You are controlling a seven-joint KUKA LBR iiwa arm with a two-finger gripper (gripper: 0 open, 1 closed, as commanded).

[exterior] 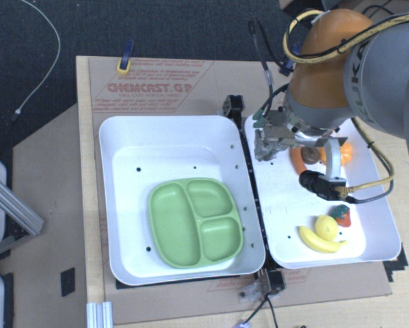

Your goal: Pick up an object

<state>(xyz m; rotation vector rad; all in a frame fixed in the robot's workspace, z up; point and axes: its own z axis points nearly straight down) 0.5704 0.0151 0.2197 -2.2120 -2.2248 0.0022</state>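
Note:
My gripper point(299, 154) hangs over the far part of the right bin point(286, 231), with its fingers spread wide, so it is open. An orange object point(301, 162) lies in the bin right under the fingers, partly hidden by them, and more orange shows past the right finger point(333, 161). Nothing is lifted. Near the bin's front lie a yellow banana point(317, 241), a round yellow fruit point(327, 226) touching it, and a small red strawberry-like piece point(341, 215).
The left bin point(122, 156) holds a green divided plate point(194, 221). A dark elongated piece point(322, 184) with a yellow cable point(372, 183) hangs below the wrist over the right bin. The arm's bulk covers that bin's far right corner.

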